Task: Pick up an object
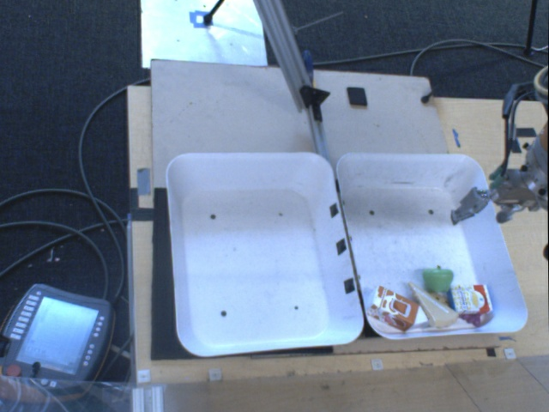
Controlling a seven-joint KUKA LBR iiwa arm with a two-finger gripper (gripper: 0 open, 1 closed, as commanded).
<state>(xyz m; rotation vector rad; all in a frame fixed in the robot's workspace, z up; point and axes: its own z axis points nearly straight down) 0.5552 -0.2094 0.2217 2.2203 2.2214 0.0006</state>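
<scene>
The grey metal two-finger gripper (477, 206) hangs over the right shallow white plastic bin (403, 174), jaws open, empty.

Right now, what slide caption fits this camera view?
End effector over the right bin; green toy and small packets clustered in its near corner.

Both white bins (257, 178) look like moulded plastic — smooth, slight sheen. Bench top (480, 118) reads as pale wood with a matt board (232, 101) over it, faintly speckled. Slanting pole (283, 37) is bright brushed metal. Gripper (482, 207) is dull grey metal. Small packets (395, 307) look glossy — printed wrap. Floor (60, 50) is dark, rough carpet.
</scene>
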